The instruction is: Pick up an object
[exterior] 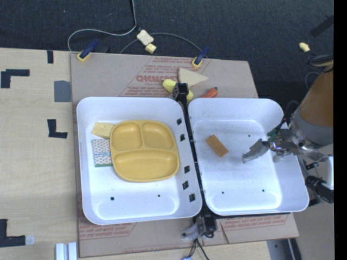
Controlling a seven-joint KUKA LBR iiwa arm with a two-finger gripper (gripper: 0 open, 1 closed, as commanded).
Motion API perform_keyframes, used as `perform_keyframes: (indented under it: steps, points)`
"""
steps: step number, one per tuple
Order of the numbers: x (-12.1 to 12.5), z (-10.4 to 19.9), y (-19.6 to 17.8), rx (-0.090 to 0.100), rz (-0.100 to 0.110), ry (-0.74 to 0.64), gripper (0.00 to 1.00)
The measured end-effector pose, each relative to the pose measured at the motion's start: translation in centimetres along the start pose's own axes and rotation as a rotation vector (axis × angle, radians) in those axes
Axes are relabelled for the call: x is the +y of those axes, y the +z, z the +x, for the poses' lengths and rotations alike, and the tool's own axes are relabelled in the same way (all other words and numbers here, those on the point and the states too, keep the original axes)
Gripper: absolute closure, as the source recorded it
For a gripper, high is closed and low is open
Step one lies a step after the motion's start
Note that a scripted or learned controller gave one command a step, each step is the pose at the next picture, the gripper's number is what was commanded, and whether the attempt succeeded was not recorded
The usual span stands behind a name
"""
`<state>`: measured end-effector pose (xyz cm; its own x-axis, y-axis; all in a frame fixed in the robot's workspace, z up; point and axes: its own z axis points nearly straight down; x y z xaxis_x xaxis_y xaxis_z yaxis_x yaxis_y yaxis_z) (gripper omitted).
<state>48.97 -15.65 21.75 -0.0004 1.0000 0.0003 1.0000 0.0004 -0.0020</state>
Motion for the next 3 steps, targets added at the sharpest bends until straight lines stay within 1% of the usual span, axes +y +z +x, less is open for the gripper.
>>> perform_keyframes:
  steps: [1, 2, 3]
  points:
    - [3.4, 5.4, 13.6, -0.004, -0.008, -0.003, 0.00]
    - [9.5, 6.1, 13.1, -0.002, -0.007, -0.003, 0.00]
    - [9.4, 6.0, 12.0, -0.004, -0.009, -0.001, 1.00]
